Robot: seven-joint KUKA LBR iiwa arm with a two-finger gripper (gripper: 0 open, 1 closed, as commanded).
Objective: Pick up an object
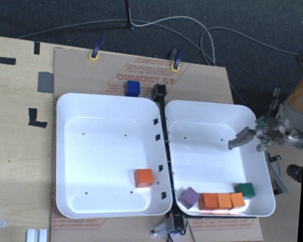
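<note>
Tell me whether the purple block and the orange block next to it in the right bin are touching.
Touching. The camera view shows the purple block pressed against the nearest orange block along the right bin's front wall, with no white gap between them.

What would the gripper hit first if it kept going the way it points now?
Probably bare floor of the right bin: the gripper angles down-left over open white, clear of the blocks. Depth is uncertain.

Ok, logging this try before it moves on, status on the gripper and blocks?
Gripper above right bin's right side, nothing visibly held. Purple, two orange and green cubes along that bin's near wall. Lone orange cube in left bin.
</note>
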